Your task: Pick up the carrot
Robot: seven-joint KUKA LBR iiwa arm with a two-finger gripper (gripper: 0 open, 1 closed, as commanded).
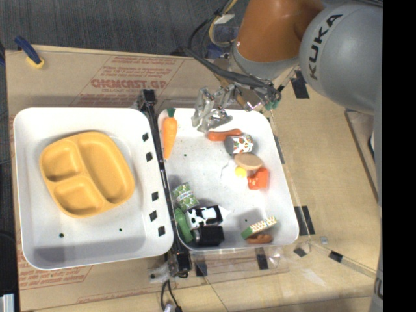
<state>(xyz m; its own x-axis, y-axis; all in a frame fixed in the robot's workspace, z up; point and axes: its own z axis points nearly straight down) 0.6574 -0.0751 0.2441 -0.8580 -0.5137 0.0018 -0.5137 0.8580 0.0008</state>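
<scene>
Pincer (211, 114) hovers near carrot (169, 133), lying lengthwise, leafy end up.

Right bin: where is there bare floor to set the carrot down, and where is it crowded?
The right bin has a bare patch mid-floor, bordered by the carrot on the left, the can and orange block on the right, and the cow toy below. The bottom edge and upper right are crowded. The left bin is bare around the yellow tray.

Carrot (169, 134) hugs bin wall (158, 149), right side seemingly open
</scene>
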